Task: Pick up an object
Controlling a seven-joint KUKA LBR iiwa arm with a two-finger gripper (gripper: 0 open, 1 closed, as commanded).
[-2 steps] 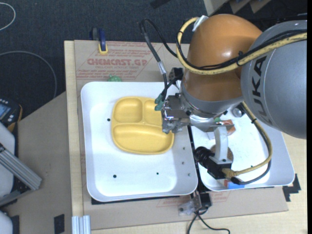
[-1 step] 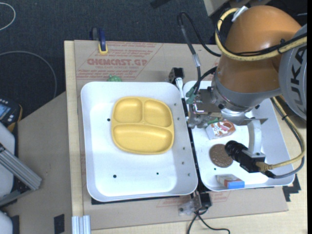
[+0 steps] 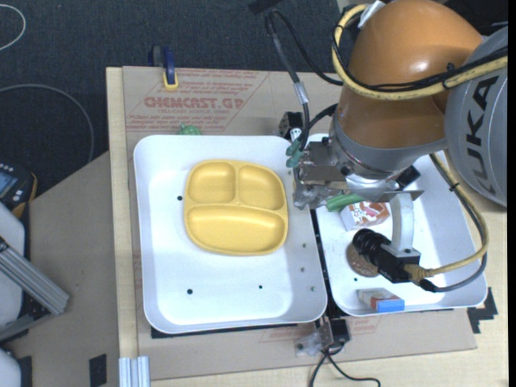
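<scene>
Arm low over the right-hand bin [image 3: 463, 216]
Gripper [image 3: 379, 216] state: cannot tell. The brown disc [image 3: 363, 260], lower right, seems light and stiff; pinch its edges.

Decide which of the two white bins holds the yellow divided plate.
The left bin: the yellow divided plate lies in it. The right bin instead holds small items under the arm.

divided plate [image 3: 236, 207] in left bin [image 3: 153, 240], small items [image 3: 379, 300] in right bin [image 3: 447, 285]

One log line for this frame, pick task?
arm: over right bin | tool: grasp not visible | yellow divided plate: left bin | small items: right bin
</scene>
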